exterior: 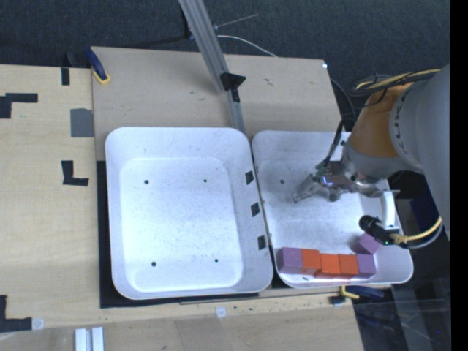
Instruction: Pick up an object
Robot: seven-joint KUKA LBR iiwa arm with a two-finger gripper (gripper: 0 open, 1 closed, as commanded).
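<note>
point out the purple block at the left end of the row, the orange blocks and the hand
purple block (292, 259), camera view, middle of its top face
orange blocks (329, 263), camera view, top of the orange stretch, mid-row
hand (301, 195), camera view, between the fingertips over the right bin's floor

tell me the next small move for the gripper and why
Probably shift the gripper toward the near wall of the right bin and lower it. It hangs over bare floor, while the purple and orange blocks lie in a row there.
</note>
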